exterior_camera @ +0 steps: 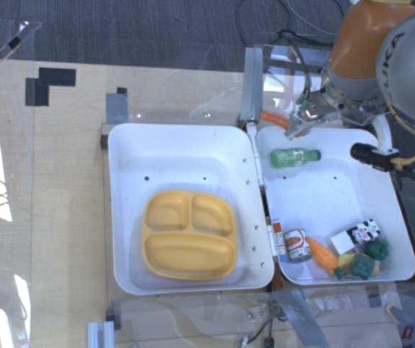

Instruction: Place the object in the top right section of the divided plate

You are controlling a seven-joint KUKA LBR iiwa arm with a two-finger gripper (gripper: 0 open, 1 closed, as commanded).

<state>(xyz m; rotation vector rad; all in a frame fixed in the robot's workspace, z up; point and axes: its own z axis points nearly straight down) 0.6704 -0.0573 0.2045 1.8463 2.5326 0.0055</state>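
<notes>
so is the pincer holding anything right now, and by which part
Cannot be told: the pincer hangs above the right bin's far edge, just past the green bottle, with nothing visibly between its tips.

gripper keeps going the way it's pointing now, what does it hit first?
Probably the green bottle. The gripper sits at the top of the right bin, pointing down and slightly left, with the bottle lying just below its tip. Height is unclear from this slanted view, so it might reach the bin floor beside it.

Premises: a robotics laboratory. A pale wooden bench [40, 216] carries two white bins [178, 151] at frame centre. An industrial arm [389, 42] with loose cabling [280, 13] occupies the upper right.
</notes>
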